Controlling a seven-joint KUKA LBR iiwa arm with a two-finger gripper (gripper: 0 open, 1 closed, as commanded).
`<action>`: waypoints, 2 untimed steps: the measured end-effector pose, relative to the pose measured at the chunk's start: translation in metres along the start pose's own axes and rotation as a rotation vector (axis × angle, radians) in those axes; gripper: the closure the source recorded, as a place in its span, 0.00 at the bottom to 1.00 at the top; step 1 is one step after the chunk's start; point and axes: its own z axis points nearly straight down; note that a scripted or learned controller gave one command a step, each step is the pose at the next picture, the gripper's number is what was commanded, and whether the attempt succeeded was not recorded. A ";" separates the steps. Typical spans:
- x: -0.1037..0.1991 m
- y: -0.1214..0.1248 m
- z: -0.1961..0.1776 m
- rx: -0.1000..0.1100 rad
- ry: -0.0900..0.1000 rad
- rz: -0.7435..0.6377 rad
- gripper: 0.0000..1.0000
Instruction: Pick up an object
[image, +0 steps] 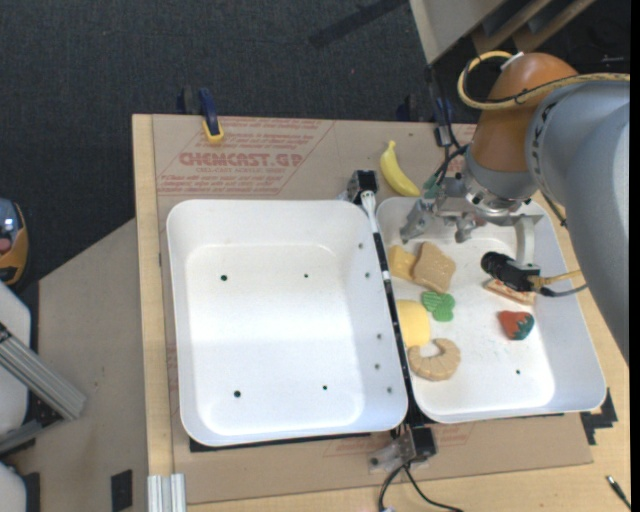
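My gripper (437, 228) hangs over the back of the right bin (570, 385), fingers apart and nothing between them. Just in front of it lies a tan bread slice (434, 268), with a yellow cheese wedge (401, 263) touching its left side. Further forward are a green piece (437, 306), a yellow piece (413, 324) and a tan curved pastry (437, 361). A red strawberry-like piece (516, 325) lies to the right.
The left bin (270, 320) sits alongside, sharing a raised middle rim. A banana (397, 172) lies on the bench behind the right bin, close to the gripper. The grey arm comes in from the upper right.
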 end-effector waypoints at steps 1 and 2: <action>-0.002 0.000 -0.010 -0.002 -0.001 0.001 1.00; -0.002 0.000 -0.010 -0.002 -0.001 0.001 0.00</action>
